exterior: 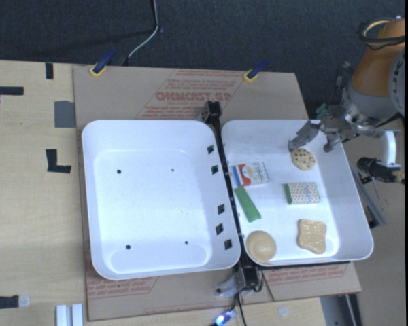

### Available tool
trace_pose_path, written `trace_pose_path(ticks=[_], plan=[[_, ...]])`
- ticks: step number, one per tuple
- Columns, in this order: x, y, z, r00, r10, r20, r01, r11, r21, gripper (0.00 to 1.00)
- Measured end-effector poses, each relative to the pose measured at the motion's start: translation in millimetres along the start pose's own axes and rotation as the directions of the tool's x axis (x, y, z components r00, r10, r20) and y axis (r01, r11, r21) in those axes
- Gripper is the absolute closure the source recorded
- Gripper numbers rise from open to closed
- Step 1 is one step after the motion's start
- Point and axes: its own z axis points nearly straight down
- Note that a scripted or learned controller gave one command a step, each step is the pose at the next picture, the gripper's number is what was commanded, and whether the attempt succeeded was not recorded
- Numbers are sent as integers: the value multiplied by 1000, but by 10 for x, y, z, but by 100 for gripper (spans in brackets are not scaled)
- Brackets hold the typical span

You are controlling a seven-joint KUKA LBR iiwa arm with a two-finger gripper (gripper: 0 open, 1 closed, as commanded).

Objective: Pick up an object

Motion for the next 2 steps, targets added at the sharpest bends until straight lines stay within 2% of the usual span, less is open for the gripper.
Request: trace_pose_path(ticks=[1,2], plan=[[1481,-124,21,1000,-13,-6,13,1000,0,0],[1891,107,61,1000,-5,-1,5,1000,0,0]])
